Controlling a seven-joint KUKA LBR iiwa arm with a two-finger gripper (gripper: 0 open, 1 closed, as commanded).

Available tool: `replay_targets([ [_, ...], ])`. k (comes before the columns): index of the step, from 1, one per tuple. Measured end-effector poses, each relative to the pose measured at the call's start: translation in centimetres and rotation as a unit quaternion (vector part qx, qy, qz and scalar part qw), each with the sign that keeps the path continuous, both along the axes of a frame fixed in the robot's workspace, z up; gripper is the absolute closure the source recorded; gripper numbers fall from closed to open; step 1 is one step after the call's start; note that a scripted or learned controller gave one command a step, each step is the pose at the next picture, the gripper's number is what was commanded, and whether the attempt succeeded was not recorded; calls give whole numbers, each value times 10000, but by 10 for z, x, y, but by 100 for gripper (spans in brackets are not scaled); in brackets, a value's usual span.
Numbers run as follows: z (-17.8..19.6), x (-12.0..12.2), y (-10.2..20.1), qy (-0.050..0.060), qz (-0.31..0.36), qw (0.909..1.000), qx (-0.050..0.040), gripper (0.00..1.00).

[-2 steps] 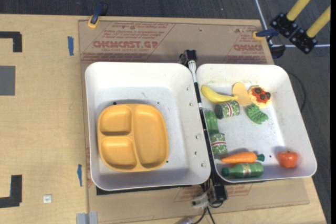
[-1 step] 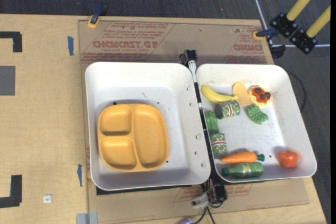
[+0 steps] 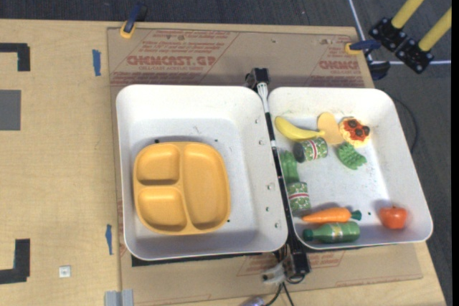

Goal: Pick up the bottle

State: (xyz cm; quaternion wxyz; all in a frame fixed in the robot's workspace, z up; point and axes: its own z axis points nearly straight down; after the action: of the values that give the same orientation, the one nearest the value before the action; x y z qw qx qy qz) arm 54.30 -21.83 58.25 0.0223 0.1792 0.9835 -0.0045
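Observation:
A dark green bottle (image 3: 331,231) with a yellow label lies on its side near the front wall of the right bin (image 3: 401,147), neck pointing right. Just behind it, almost touching, lies an orange carrot (image 3: 328,215). A second, lighter green bottle (image 3: 292,181) with a patterned label lies along the bin's left wall, neck toward the back.
The right bin also holds a banana (image 3: 294,130), a small green can (image 3: 312,150), a yellow piece (image 3: 329,127), a pizza slice (image 3: 355,130), a green leafy piece (image 3: 351,155) and a tomato (image 3: 393,217). A yellow divided plate (image 3: 182,187) sits in the left bin (image 3: 143,111).

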Motion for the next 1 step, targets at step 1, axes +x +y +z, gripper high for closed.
replay_targets([
  [1, 0, 0, 0, 2, -1, 10000, 1, 0],
])
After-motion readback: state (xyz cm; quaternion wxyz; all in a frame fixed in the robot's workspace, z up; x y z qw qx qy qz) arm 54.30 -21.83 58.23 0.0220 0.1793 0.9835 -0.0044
